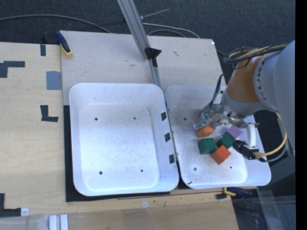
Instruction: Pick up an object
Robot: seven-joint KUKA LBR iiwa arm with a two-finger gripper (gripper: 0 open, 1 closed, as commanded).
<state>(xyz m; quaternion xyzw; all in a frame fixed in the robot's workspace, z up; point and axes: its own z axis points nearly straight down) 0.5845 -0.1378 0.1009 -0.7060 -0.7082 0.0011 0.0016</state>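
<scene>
- Two white bins sat side by side; objects clustered in the right bin [192, 176]
- my gripper [207, 123] hung low over the orange piece [205, 131] (grip state I couldn't tell), presumably targeting it

We count two shallow white bins side by side on the bench: a left bin [117, 138] and a right bin [192, 171]. In the right bin we count five small objects bunched together: one orange piece [205, 131] nearest the gripper, one green block [207, 145], one red-orange block [221, 154], one darker green block [226, 141] and one pink block [234, 132]. That makes two green, two orange or red-orange, and one pink. We see one grey robot arm [268, 80] with one orange band, and one gripper [207, 120]. One metal pole [136, 25] crosses the top of the bench.
</scene>
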